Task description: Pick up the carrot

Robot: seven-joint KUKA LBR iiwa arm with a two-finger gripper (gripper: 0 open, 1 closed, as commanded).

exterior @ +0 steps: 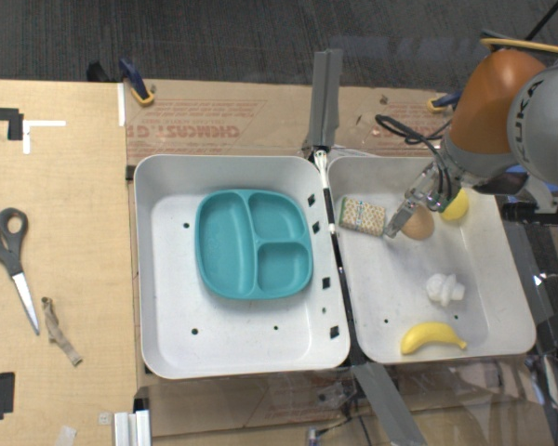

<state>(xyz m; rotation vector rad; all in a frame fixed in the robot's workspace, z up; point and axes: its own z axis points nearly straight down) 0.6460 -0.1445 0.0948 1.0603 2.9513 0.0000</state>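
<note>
Orange-tan carrot (419, 227) lies just beside the claw (397, 222).

Bright, even overhead light, soft shadows inside the white bins (158, 277), slight blur, mild softness at edges.

Plate (255, 244) in left bin (158, 277) (banana (431, 338) in right bin (502, 333)).

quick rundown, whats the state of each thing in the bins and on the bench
teal plate: upright, in left bin
banana: lying flat, right bin
white object: loose, right bin
patterned sponge: flat, right bin
gripper: low beside a tan item
scissors: shut, on bench
</note>
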